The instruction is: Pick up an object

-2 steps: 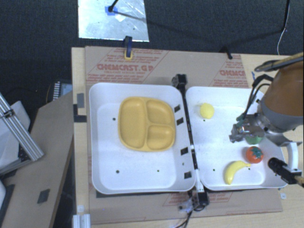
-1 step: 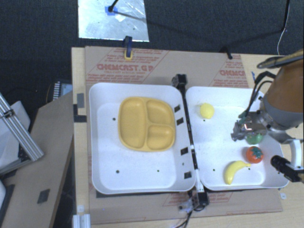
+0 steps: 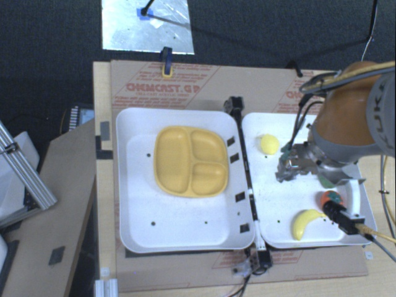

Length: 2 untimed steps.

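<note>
Camera view looks down on two smooth white bins; the left bin (image 3: 133,228) holds a glossy yellow plastic tray (image 3: 190,161) with three rounded compartments. In the right bin (image 3: 267,228) lie a small round yellow ball (image 3: 269,144), a curved yellow banana (image 3: 307,223) near the front wall, and a red-and-green piece (image 3: 330,198) partly hidden by the arm. The metal gripper (image 3: 286,169) hangs over the bin floor between ball and banana; whether it is released or clenched, I cannot tell, and nothing visible sits in it.
</note>
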Available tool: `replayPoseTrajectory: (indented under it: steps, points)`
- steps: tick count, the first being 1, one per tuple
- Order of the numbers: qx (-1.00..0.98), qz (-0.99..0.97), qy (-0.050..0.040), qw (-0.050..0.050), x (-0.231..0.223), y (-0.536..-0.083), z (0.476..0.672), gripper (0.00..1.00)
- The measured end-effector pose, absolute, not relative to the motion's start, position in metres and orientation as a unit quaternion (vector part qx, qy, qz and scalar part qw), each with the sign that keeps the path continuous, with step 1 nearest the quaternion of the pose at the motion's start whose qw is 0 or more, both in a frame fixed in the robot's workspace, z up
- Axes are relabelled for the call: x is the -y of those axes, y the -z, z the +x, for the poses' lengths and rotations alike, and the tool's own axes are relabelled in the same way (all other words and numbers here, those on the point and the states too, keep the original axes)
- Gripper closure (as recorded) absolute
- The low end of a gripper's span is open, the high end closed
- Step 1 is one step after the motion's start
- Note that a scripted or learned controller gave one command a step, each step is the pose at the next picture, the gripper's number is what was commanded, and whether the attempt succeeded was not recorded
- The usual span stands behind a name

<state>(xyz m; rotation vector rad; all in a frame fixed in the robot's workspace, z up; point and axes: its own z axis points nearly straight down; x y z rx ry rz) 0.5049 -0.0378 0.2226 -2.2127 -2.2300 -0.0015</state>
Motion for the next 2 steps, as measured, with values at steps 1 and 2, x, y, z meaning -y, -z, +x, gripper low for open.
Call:
replayPoseTrajectory:
  steps: [1, 2]
  points:
    - [0.71, -0.704, 0.0009, 0.0, -0.023, -0.218, 0.508, 1.0]
    - [0.71, -0.704, 0.0014, 0.0, -0.076, -0.231, 0.511, 1.0]
